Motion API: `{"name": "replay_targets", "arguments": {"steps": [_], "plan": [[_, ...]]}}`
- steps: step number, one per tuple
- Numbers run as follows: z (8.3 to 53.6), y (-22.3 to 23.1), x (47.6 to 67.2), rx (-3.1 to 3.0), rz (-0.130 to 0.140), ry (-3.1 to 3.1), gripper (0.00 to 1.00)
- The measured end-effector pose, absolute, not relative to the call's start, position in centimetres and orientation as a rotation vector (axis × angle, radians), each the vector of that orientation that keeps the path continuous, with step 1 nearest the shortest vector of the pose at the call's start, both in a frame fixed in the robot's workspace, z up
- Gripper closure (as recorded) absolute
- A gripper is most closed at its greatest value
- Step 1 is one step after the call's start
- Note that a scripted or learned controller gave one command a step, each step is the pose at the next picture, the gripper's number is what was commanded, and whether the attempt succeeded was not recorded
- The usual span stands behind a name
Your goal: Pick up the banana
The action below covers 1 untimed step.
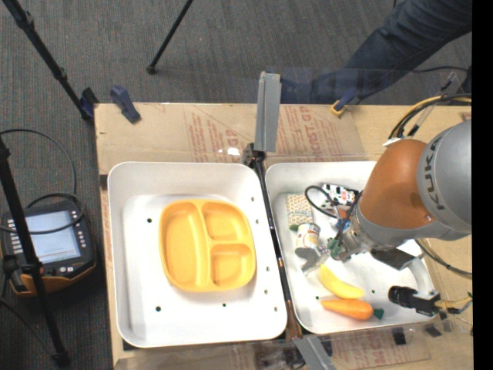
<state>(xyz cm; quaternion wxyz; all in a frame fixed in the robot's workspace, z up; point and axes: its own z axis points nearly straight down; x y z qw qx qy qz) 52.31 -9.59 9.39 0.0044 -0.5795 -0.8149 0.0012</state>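
The banana (340, 282) lies in the right bin (362, 324), toward its near side, just beyond a carrot (348, 308). The arm (408, 191) reaches in from the right, its tool (337, 247) low over the bin just far of the banana, beside a small can (309, 236). How the tool stands, I cannot tell. In the left bin (131, 284) sits a yellow divided plate (206, 245).
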Motion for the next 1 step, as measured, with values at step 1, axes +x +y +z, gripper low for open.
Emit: {"name": "replay_targets", "arguments": {"steps": [1], "plan": [[9.39, -9.58, 52.31, -1.816, 0.004, -2.553, 0.0]]}}
